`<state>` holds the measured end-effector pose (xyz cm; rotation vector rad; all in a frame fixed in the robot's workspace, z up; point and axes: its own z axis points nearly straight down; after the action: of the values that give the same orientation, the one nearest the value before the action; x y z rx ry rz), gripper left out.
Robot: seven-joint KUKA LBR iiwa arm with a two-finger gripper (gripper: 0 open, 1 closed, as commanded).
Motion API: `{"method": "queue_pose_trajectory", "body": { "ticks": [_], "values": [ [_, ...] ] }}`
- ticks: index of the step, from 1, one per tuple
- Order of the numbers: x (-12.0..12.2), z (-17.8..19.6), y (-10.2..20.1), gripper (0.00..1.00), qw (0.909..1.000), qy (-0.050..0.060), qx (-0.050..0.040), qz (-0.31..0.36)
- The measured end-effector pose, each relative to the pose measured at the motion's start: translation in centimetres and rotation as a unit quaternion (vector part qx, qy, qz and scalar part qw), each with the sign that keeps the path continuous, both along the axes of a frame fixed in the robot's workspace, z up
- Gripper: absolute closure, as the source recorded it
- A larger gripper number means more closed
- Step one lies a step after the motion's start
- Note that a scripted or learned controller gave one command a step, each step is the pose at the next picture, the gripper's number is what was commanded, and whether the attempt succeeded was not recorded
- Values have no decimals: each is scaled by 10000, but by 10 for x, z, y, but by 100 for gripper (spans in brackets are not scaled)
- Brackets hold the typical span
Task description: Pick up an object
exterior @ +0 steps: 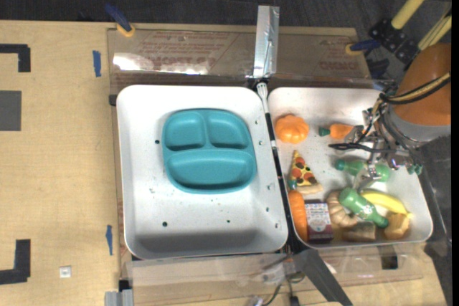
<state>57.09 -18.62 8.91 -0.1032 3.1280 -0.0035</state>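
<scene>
Approach step — gripper (369,154) low in the right white bin (423,222), just above the yellow plastic banana (384,203); grip state can't be told. Next: settle onto one toy.

The tool (371,151) hangs low over the right bin (423,226), near that bin's right wall, with the arm's orange band (429,86) just above it. Directly under the tool lies a green toy (362,167). Just below that sit a banana (386,203) and a green vegetable (358,204). To the tool's left are a small pumpkin (291,128) and a pizza slice (302,172). Farther left, the left bin (136,154) holds a teal divided plate (209,150).
</scene>
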Motion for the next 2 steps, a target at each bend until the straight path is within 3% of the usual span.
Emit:
{"method": "queue_pose_trajectory", "body": {
  "ticks": [1, 2],
  "values": [
    [-48, 1, 3, 0, 9996, -13, -1, -277],
    [-3, 1, 52, 0, 9994, -17, -4, 342]
  ]
}}
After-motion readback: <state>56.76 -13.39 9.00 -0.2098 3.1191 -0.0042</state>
